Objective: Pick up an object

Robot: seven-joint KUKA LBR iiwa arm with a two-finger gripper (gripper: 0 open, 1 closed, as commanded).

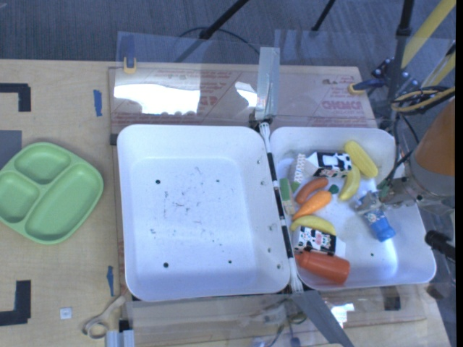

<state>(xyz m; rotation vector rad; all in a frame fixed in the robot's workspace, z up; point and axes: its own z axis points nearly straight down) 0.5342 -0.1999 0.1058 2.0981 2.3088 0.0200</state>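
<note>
– Over the right bin's right half, the gripper (pixel 372 207) is hanging low among the toys. Which step are we looking at?

– I am judging it as the approach, just ahead of a grasp. Whether it is spread or pressed together, I cannot tell; it is reading as a blurred metal cluster, and nothing is showing clearly pinched in it.

– What is lying closest?

– A blue object (pixel 383 229) is sitting just beside it on the near side, touching or nearly so. A small banana (pixel 350 184) is lying just to its left, and a bigger banana (pixel 360 157) farther off.

– So the next move?

– It is probably calling for settling squarely over the blue object and closing on it before lifting.

– And room?

– Leftward it is getting crowded: two carrots (pixel 312 196), a black-and-white carton (pixel 317 241) and a red cylinder (pixel 325 266) are bunching against the divider. The right bin's rim (pixel 427 255) is running near on the right, so straight up is looking like the free way out. The left bin (pixel 134 194) is offering wide bare floor.
</note>
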